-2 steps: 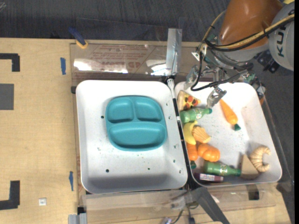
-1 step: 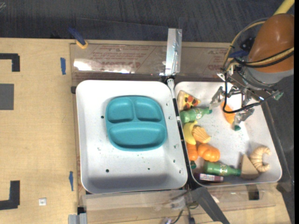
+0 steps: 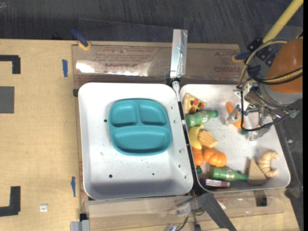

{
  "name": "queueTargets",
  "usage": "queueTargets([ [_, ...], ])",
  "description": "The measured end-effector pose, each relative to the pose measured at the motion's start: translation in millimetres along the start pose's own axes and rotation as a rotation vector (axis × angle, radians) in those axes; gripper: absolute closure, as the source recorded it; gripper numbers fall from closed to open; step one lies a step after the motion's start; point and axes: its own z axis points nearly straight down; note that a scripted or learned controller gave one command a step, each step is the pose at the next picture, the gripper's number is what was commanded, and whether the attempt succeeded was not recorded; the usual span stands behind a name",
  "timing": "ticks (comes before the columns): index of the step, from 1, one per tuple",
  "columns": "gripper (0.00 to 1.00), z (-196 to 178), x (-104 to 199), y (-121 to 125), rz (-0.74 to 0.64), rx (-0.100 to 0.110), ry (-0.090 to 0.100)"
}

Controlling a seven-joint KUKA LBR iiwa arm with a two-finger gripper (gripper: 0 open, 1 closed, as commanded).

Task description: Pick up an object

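Observation:
The right bin (image 3: 279, 141) holds several toy foods. An orange carrot-like piece (image 3: 234, 115) lies near its upper right, right up against my gripper (image 3: 251, 121), which hangs low over that part of the bin. A pizza slice (image 3: 194, 102), a green bottle (image 3: 202, 116), a yellow banana (image 3: 194, 136), a ridged yellow chip (image 3: 208, 138) and an orange fruit (image 3: 214, 157) line the bin's left wall. A second green bottle (image 3: 229, 174) lies at the front. A tan croissant (image 3: 268, 162) sits at the front right beside a brown block (image 3: 254, 173).
The left bin (image 3: 91, 143) carries a teal divided plate (image 3: 139, 126). A metal divider (image 3: 178, 52) stands behind the seam between the bins. Yellow and black cables (image 3: 262, 40) hang beside the arm's orange band (image 3: 288, 61). Bare white floor shows in the right bin's middle.

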Motion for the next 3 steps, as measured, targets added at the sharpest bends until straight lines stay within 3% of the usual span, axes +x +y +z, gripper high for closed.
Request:
queueTargets([
  [1,1.0,-12,-2,-1,0.002,0.006,-0.006],
  [2,0.0,-11,-2,-1,0.002,0.005,-0.006],
  [3,0.0,-13,-61,29,0.06,-0.002,-0.002],
])
